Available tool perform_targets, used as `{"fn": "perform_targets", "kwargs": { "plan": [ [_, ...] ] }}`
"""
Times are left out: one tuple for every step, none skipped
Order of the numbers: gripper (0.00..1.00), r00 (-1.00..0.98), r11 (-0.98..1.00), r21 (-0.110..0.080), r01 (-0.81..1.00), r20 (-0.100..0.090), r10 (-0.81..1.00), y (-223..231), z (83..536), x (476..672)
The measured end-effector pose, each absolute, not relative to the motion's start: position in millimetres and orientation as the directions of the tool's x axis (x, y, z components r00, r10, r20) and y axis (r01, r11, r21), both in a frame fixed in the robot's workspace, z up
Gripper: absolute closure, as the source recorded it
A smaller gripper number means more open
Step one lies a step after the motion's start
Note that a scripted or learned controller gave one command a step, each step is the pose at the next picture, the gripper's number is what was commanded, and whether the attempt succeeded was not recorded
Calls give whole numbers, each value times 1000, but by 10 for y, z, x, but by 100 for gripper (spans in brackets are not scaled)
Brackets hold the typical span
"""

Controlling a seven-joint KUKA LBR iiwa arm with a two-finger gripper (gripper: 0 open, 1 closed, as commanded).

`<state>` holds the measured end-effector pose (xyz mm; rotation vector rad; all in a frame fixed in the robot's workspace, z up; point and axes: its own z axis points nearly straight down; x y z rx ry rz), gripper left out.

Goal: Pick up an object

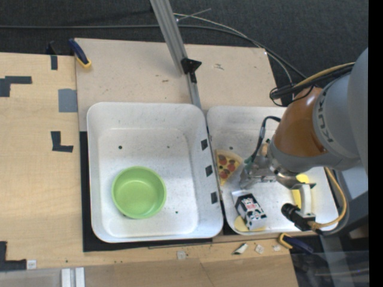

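hangs low at right of centre, gripper point(248, 175) just beside the pizza slice point(227, 164), apparently lined up for grabbing it; jaw state impossible to tell.

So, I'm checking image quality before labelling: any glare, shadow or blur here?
Camera view: even, soft light, no harsh glare on the white bins; faint shadow under the green bowl; the small things beside the gripper look slightly soft.
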<state>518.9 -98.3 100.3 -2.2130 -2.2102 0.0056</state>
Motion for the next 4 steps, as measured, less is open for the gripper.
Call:
{"fn": "perform_targets", "kwargs": {
  "plan": [
    [100,-1,1,-1,1000,2,1000,-944,1500,5286],
    [100,0,0,0,1000,1,1000,-968,1929,5290],
    [100,0,0,3,1000,1,1000,-1014,2475,5204],
    [100,-6,6,-2,1000,2,1000,-521,2453,5499]
  ]
}}
